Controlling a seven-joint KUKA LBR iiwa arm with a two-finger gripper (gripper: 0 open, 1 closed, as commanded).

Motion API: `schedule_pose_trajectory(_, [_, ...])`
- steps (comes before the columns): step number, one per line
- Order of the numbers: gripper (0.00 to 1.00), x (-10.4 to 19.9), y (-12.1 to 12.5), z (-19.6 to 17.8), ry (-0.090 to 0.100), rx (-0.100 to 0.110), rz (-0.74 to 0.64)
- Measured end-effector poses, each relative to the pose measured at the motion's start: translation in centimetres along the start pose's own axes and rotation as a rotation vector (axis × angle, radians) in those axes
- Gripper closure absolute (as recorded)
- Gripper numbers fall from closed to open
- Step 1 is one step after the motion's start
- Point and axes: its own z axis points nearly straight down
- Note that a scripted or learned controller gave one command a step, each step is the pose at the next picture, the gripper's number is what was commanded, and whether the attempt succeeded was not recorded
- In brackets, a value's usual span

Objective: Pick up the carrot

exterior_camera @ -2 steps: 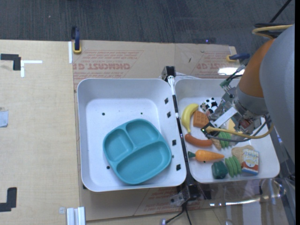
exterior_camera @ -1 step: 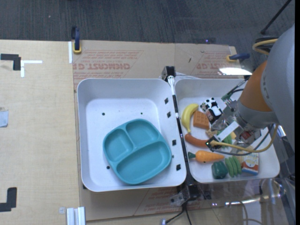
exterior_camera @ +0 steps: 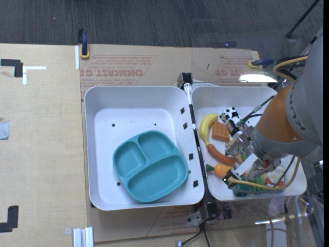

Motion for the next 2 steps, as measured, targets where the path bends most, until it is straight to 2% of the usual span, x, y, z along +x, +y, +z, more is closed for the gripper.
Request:
schedule_pose_trajectory(1, [0.0,-0.9,0.1,0.6,-0.02,0.009,0.379])
schedule_pose_trajectory(2, [0.0,-0.7,-0.2,-6.5,-0.024,0.011,0.385])
